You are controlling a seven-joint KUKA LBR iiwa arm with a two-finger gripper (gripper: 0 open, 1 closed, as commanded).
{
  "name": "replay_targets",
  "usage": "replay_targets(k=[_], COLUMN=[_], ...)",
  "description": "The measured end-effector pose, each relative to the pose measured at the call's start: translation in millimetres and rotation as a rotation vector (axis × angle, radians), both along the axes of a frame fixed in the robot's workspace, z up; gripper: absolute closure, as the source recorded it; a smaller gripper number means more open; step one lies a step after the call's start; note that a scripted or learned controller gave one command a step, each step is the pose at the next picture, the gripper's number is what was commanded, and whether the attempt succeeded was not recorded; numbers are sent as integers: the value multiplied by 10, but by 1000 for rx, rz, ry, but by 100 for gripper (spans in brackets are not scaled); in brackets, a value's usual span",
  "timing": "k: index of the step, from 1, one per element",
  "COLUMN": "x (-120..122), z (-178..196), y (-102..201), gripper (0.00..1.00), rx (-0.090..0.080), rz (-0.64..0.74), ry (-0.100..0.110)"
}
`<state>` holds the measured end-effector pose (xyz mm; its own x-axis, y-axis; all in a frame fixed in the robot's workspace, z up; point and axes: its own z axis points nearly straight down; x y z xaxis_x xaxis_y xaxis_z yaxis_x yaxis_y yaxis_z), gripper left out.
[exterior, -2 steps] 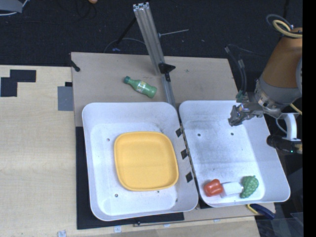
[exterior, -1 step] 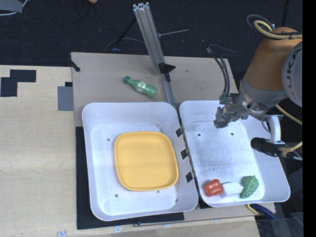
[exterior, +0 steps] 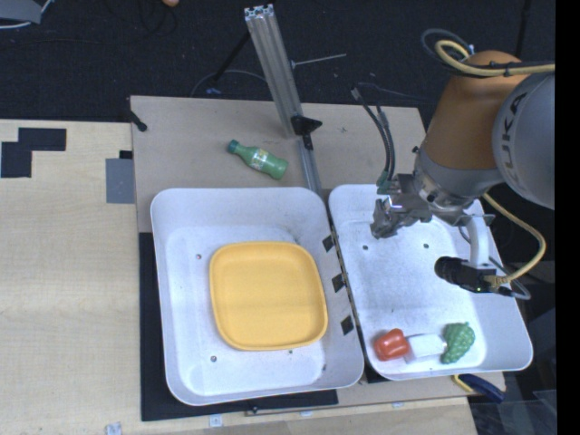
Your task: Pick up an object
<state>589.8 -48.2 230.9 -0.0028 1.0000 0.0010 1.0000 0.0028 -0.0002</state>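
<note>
Red pepper (exterior: 391, 343) lying toward right bin's (exterior: 362, 208) near edge, well apart from hand (exterior: 388, 217) hovering upfield, grip state unreadable.

The only legible lettering is a fragment of dark capital letters, reading "KU", on the grey casing of the robot arm (exterior: 535, 139) at the right edge of the view; the letters run vertically along the casing and the rest of the word is cut off. The small green plastic bottle (exterior: 257, 159) lying on the tan tabletop (exterior: 181, 143) carries a pale label band, but whatever is printed on it is too small to read. No other text, numbers or signs can be made out.
</note>
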Motion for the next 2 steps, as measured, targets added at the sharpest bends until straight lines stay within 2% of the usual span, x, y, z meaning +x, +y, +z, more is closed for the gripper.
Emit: replay_targets(k=[1, 2], x=[-115, -131], z=[100, -7], y=[515, 1024], gripper=[100, 100], rx=[0, 0], rz=[1, 0], ry=[-1, 2])
